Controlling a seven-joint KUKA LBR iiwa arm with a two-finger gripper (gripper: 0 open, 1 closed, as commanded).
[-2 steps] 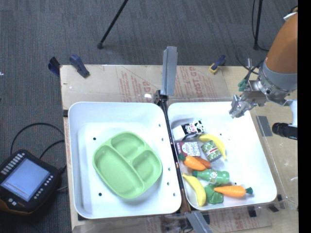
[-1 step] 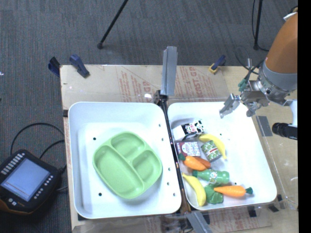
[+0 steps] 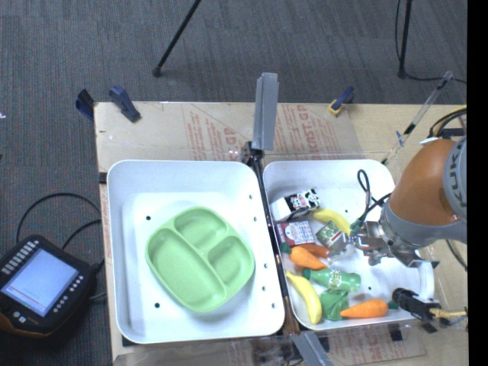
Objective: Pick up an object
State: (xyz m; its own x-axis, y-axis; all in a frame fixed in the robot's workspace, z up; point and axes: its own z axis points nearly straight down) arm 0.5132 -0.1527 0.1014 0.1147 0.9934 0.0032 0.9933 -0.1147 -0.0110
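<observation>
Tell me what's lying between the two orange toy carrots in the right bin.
In the camera view, a green plastic bottle lies on its side between the upper orange toy carrot and the lower orange toy carrot.

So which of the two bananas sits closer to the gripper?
The upper banana, lying just left of the gripper by the far wall. The other banana lies at the right bin's near edge.

bench [image 3: 320, 132] – cardboard top | 2 white bins: left bin [image 3: 122, 204], right bin [image 3: 381, 172] – side by side
</observation>
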